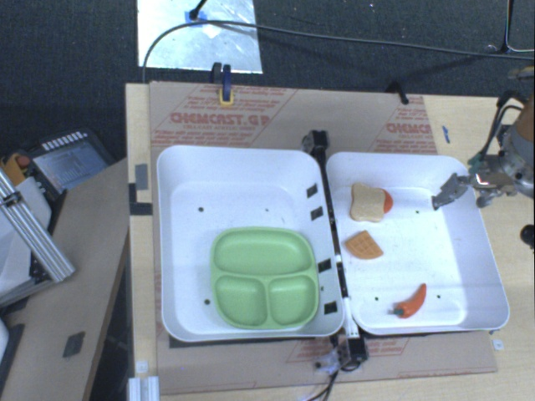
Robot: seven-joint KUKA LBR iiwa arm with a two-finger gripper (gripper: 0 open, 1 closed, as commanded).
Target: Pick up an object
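The right bin holds three small food items. A pale slice of bread lies at its upper left, with a red-orange piece peeking out on the slice's right side. Just below sits a tan waffle-like piece. An orange-red chili pepper lies near the front wall. My gripper hangs over the bin's upper right part, tilted down to the left, well right of the bread and touching none of the items.
The left bin carries a green divided plate in its front half. A black clip strip joins the two bins. A cardboard sheet lies under both, and cables run across the dark floor behind.
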